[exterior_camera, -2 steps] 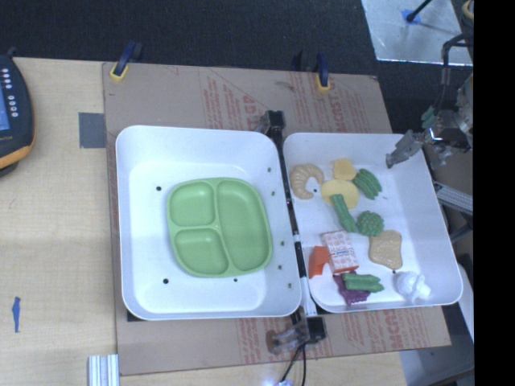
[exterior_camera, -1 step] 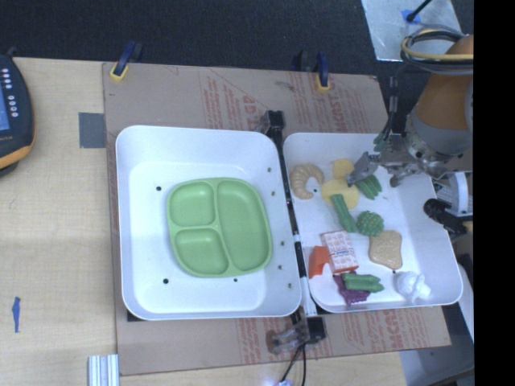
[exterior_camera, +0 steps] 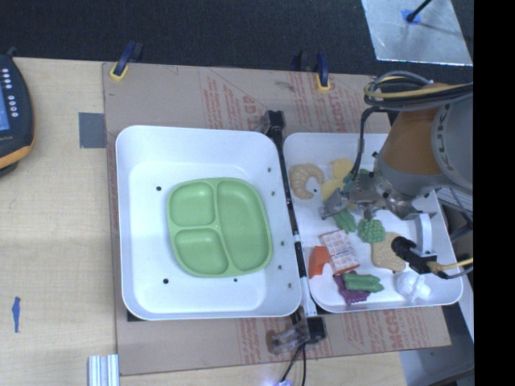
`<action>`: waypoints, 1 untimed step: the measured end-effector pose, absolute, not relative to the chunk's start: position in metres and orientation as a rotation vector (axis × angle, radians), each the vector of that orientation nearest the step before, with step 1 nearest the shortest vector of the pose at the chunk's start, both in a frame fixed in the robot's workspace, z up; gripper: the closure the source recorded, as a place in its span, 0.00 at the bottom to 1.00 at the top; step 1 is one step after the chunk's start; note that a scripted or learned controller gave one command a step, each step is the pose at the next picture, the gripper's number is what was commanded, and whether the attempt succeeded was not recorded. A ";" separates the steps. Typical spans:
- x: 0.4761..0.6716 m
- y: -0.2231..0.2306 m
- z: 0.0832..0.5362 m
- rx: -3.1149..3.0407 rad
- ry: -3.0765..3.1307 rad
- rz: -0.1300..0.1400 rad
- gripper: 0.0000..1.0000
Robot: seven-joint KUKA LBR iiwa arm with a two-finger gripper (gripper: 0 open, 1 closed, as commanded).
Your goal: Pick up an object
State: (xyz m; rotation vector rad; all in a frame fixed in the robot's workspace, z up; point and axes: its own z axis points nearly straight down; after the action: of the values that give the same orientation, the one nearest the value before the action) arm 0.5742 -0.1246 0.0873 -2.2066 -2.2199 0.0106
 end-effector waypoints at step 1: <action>0.577 -0.128 0.102 -2.212 -2.226 0.007 1.00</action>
State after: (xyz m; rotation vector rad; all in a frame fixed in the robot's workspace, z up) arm 0.5772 -0.1281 0.1025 -2.2118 -2.2262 0.0071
